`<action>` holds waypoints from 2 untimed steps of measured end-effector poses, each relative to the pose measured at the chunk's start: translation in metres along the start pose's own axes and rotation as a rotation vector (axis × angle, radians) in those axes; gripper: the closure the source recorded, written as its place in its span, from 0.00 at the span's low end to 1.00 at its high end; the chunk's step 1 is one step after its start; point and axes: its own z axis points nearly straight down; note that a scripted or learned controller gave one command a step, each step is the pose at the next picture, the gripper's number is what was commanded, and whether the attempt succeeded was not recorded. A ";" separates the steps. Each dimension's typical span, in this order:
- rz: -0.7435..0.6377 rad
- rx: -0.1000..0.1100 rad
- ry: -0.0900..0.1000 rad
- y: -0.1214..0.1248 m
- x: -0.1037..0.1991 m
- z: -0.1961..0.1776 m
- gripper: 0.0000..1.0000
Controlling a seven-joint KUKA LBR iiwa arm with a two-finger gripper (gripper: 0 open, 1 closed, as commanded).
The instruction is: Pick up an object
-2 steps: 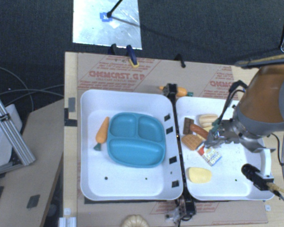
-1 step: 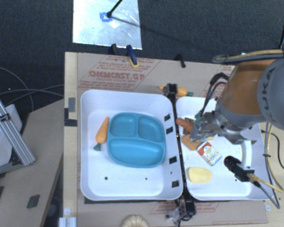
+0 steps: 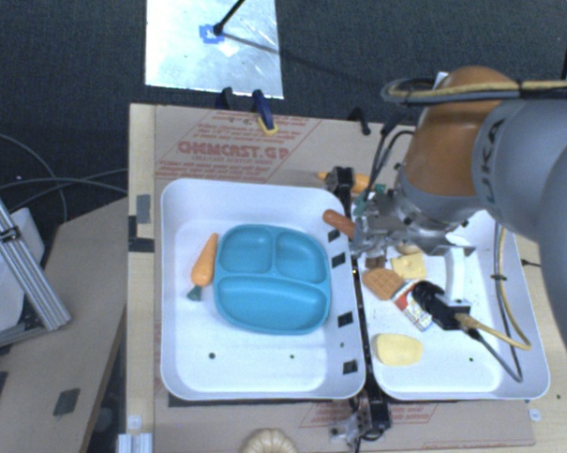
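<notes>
Gripper (image 3: 366, 238) over bin seam (image 3: 354, 313); blue plate (image 3: 267, 276) (3-sect.) nr tapered carrot (image 3: 204, 258).

The bench (image 3: 142, 140) is carrying a printed cardboard sheet (image 3: 235, 148) across mid-frame. On it, two white bins are lying side by side: left bin (image 3: 179, 357) centrally, right bin (image 3: 517, 367) toward lower right.

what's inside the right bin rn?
Yellow lump, tan cracker, pale yellow piece. The arm covers the far part of the right bin, so anything there is hidden.
</notes>
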 end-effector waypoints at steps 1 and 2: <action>0.003 0.005 -0.001 -0.003 0.018 0.010 1.00; 0.004 0.004 -0.001 -0.001 0.014 0.001 1.00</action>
